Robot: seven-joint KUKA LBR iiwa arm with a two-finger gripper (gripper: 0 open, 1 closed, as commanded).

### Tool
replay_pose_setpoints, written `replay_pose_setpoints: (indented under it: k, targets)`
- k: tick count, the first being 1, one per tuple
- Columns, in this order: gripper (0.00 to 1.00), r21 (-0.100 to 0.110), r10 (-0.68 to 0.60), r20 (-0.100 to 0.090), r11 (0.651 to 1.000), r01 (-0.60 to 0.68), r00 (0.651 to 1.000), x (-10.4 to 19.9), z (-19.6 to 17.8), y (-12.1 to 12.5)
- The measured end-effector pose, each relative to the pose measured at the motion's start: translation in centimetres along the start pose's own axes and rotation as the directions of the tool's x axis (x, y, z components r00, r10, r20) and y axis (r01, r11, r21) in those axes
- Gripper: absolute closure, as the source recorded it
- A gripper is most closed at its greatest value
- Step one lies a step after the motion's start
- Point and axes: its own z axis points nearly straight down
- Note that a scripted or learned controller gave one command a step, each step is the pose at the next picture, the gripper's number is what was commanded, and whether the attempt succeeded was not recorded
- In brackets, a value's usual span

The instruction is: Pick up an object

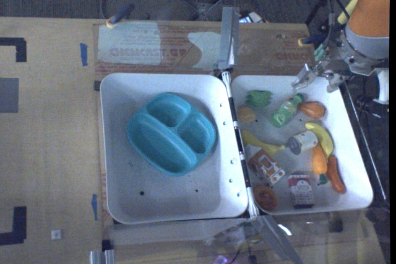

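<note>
No text on my bench can be read with certainty.

1. Cardboard sheet (pixel 133 46) behind the bins: one line of faded block lettering, printed upside down from my camera. Individual letters cannot be resolved.
2. Red carton (pixel 301 188) in my right bin (pixel 365 190): white label panel with dark marks, too small to read.
3. Brown packet (pixel 265 165), same bin: printed white patches, illegible.

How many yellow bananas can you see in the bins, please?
2, both in the right bin: one banana near its right side, the other banana by the divider.
</note>
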Motion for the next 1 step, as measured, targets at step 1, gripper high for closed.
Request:
replay_pose_setpoints:
  k: [1]
  targets:
    - [0.00, 0.001, -0.207, -0.001, 0.978, 0.207, 0.978, -3.63, 7.81, -1.40]
